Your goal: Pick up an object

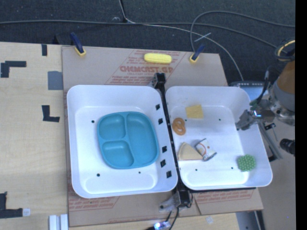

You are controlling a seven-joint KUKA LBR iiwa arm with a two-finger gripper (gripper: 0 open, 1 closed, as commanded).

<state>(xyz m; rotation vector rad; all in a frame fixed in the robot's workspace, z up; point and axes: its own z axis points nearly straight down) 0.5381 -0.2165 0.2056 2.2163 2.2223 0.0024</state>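
The right bin [225, 96] holds a yellow square block [194, 111], an orange ring-shaped piece [179, 126], a cream wedge [188, 152], a small white and metal item [206, 150] and a green bumpy ball [246, 163]. My gripper [243, 120] hangs over the bin's right rim, just inside it. It is well right of the yellow block and above the green ball, and nothing shows in its grasp. The arm's orange band [289, 78] sits at the right edge of the view.
A blue divided plate [128, 139] lies in the left bin [76, 128]. A yellow oblong object [157, 58] rests on the cardboard behind the bins, between two blue-and-yellow clamps [76, 44] [196, 54]. Cables [211, 37] run across the back.
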